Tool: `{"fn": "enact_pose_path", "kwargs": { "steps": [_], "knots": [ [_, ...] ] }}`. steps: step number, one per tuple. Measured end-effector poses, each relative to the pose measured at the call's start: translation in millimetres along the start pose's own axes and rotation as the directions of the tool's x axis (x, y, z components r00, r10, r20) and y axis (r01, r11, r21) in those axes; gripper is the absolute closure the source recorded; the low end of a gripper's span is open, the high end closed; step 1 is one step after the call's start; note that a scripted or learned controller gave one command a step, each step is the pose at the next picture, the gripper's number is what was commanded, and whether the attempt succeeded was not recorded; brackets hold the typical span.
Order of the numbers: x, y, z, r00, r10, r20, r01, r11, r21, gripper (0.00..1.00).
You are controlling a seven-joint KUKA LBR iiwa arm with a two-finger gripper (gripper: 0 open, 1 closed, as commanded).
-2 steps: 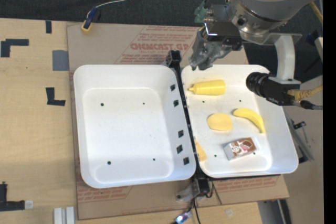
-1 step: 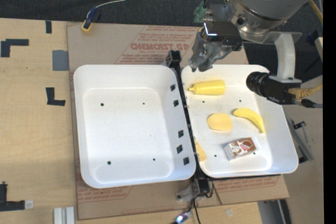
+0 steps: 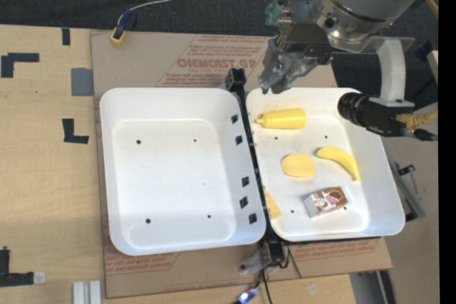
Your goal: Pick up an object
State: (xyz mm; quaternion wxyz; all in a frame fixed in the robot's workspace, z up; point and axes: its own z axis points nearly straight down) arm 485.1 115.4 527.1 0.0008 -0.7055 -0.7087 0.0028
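Yellow mustard bottle (image 3: 283,119) lies in the right bin (image 3: 377,224), just below the gripper (image 3: 274,82). I cannot tell how its fingers are set, and nothing is in them. The round bottle could roll away if they pinch off-center. The lemon (image 3: 298,166) and banana (image 3: 339,161) lie farther down.

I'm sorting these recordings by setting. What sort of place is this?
Most likely a robotics lab bench set up for grasping trials. Two shallow white bins sit on cardboard, the right bin holds toy-like items such as a banana and a mustard bottle, and the arm's tool hangs above them.
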Motion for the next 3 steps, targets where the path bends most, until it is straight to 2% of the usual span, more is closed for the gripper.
{"fn": "enact_pose_path", "kwargs": {
  "steps": [3],
  "knots": [
    [1.3,1.7,-27.6,1.0,-0.002,0.002,0.002,1.0,0.006,1.0]
  ]
}}
